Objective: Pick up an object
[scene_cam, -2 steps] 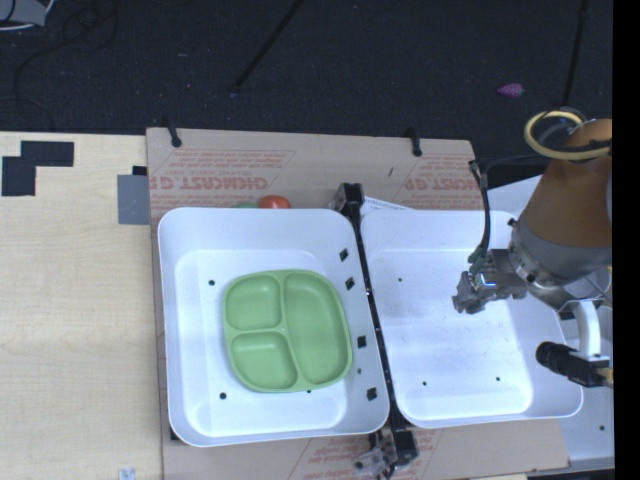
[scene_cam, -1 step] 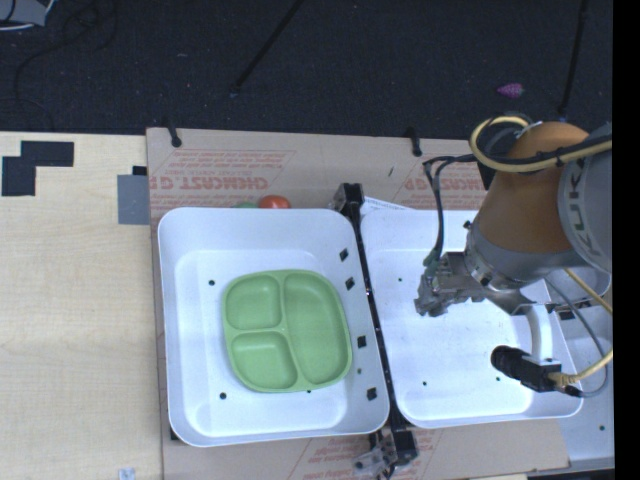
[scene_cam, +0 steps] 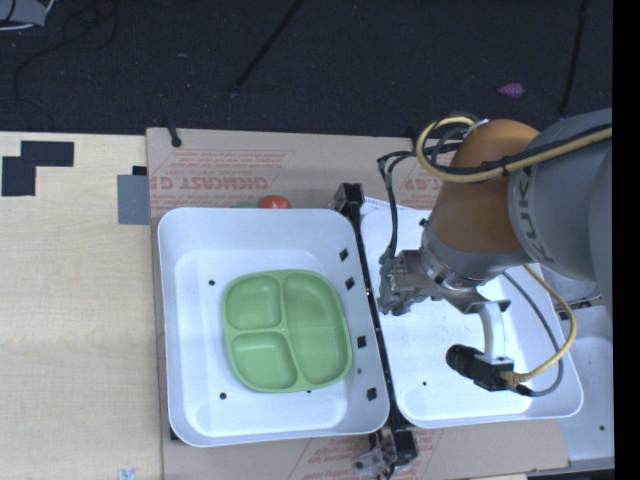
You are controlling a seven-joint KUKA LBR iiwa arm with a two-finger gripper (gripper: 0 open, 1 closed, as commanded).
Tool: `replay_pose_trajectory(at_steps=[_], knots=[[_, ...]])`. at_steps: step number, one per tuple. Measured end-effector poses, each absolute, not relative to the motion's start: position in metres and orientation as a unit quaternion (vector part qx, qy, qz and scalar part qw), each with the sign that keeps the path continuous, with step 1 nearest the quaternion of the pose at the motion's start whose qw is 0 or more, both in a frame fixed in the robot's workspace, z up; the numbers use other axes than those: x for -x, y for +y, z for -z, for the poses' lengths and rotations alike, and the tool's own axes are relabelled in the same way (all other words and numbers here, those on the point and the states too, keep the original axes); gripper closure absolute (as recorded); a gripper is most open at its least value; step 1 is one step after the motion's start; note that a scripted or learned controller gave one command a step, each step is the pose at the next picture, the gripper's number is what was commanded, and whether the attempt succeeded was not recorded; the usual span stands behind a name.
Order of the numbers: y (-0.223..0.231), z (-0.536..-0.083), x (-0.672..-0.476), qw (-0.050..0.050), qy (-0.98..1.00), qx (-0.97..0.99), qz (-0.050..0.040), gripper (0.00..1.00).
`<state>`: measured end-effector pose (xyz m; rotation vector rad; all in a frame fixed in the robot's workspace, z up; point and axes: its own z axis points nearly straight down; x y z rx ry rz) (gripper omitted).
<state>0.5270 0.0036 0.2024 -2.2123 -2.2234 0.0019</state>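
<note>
While the arm leans in from the right, scene reads so:
object: green divided plate (scene_cam: pixel 287 329) — three compartments, lying flat in left bin (scene_cam: pixel 190 268), roughly centred
right bin (scene_cam: pixel 560 398): just beside left bin, arm above it
hand (scene_cam: pixel 392 286): over right bin's left part, near the divider between bins, apart from plate — spread or pressed together, cannot tell
arm (scene_cam: pixel 500 208): grey, orange band, cables looped round it
other: small red-orange item (scene_cam: pixel 274 203) behind left bin's far rim
surface (scene_cam: pixel 70 318): light wood; cardboard sheet (scene_cam: pixel 250 173) under both bins
</note>
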Motion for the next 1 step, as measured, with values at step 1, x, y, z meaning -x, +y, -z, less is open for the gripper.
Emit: replay_pose_trajectory(at_steps=[1], knots=[[0.0652, -0.2043, -0.5261, 0.002, -0.709, 0.705, -0.0006, 1.0]])
